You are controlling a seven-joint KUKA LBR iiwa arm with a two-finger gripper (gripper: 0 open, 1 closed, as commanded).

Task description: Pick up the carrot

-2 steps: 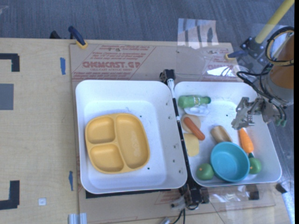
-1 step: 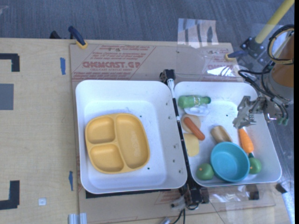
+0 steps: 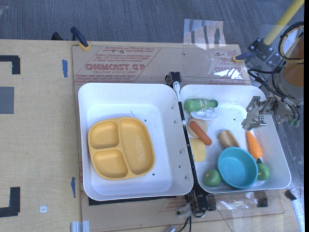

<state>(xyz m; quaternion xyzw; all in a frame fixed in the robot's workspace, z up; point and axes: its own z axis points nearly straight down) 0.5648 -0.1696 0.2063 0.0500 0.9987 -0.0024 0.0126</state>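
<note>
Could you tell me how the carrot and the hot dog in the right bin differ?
The carrot is plain orange and lies near the bin's right wall; the hot dog is redder, sits on a pale bun and lies near the left wall. The carrot lies close below the gripper; the hot dog lies farther off. Both are long, slim and slanted alike.

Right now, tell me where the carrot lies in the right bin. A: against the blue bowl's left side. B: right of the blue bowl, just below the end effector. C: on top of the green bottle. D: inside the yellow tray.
B: the carrot lies by the right wall of the right bin, beside the blue bowl, with the end effector just above it.
</note>
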